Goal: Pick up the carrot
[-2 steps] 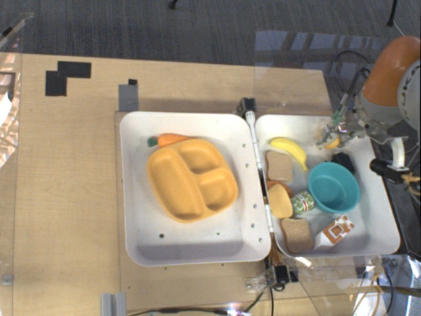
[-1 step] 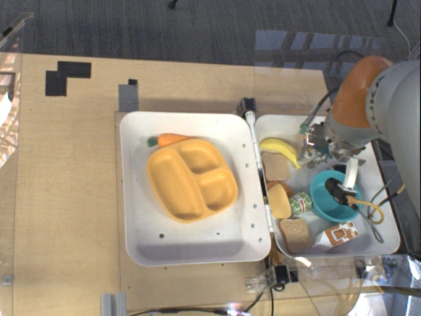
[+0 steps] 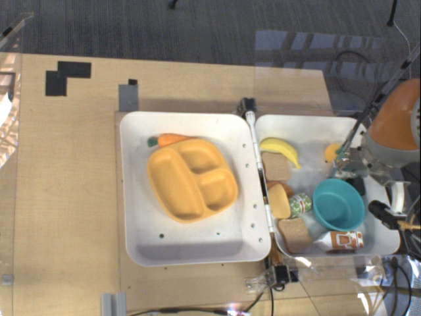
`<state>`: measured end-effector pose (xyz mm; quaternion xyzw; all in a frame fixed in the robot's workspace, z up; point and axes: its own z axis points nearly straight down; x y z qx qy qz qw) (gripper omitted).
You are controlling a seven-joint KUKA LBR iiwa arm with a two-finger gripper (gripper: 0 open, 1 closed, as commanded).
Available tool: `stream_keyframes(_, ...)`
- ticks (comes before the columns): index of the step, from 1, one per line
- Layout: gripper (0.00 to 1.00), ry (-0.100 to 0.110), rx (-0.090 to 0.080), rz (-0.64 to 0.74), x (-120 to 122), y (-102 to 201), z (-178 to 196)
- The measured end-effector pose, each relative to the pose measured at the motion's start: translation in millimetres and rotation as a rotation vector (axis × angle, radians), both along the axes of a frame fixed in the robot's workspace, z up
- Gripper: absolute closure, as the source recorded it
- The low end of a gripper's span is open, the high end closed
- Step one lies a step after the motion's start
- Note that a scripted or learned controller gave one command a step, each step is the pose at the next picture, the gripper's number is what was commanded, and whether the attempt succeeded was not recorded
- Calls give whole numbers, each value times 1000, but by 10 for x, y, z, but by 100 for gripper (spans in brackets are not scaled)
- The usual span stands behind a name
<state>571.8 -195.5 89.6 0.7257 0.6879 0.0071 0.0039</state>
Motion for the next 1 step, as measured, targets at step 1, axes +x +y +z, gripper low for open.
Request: stream_keyframes(1, 0, 5, 25, 10, 42, 142, 20)
